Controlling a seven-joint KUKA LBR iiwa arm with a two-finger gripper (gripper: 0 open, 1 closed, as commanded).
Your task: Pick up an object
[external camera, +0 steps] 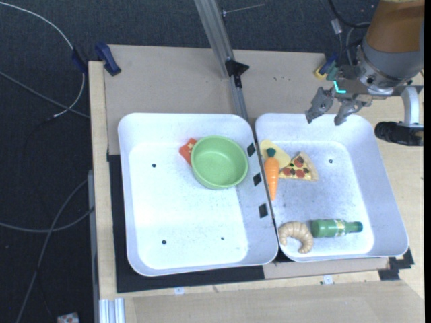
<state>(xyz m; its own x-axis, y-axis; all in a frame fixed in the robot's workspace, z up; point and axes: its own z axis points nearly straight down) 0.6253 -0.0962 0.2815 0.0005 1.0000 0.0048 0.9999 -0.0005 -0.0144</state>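
Open floor fills the middle and right of the right bin (pixel 377 180), with the carrot (pixel 271 173) and pizza slice (pixel 299 168) crowded against its left wall and the croissant (pixel 297 236) and green bottle (pixel 335 228) lining its near edge. In the left bin (pixel 135 200), the green bowl (pixel 219 161) blocks the far right corner; the rest lies bare. A slanted metal pole (pixel 217 29) crosses above the worktop (pixel 168 79).

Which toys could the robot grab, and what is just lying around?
Could grab: green bowl, carrot, pizza slice, croissant, green bottle; the open gripper does the grabbing.
Just lying around: blue clamp, metal pole, cables.
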